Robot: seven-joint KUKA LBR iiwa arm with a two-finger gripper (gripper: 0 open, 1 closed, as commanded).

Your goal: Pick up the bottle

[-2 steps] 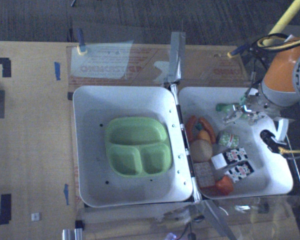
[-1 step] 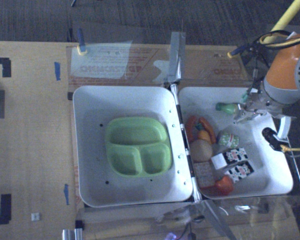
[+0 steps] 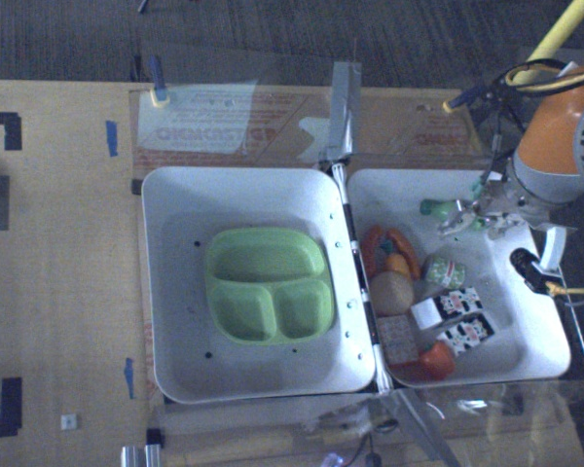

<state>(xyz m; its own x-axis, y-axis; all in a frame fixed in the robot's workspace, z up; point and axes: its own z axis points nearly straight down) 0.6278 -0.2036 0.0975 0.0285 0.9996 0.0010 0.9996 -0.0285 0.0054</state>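
One camera, fixed above the bench, looks down at a slant over both bins.

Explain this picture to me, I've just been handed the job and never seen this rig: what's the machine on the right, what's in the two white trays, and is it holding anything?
You are looking down at a slant from one fixed camera above a bench. The grey and orange thing at the right is a robot arm, reaching into the right bin. Its claw sits at the far end of that bin, right at a small green bottle; it is too blurred to tell whether the bottle is gripped. Nearer you in that bin lies a heap of toy food and small black-and-white cartons. The left bin holds a green divided plate.
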